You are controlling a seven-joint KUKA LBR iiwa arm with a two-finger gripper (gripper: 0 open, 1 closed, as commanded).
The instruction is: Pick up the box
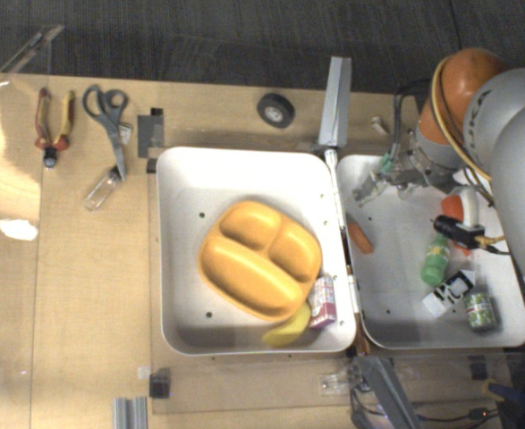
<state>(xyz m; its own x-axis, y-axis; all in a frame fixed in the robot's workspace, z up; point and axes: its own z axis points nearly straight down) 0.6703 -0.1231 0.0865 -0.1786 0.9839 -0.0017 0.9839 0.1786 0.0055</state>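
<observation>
Small maroon-and-white box [322,300] at 5 o'clock in the left bin [182,239], standing hard against the right wall. Touches a big yellow moulded shape [258,259] at its 10 o'clock and a banana [289,329] at its 7 o'clock. Little free room around it; open floor only along the bin's 9 and 12 o'clock edges. Gripper [389,175] at 11 o'clock in the right bin [396,320], near the shared wall, well apart from the box; cannot tell whether spread or pressed together. An orange piece [359,236] just below it. Green bottle [436,262], white-and-black packet [447,291] and small can [480,311] crowded toward 4 o'clock. Bare floor at 7 o'clock of that bin.
</observation>
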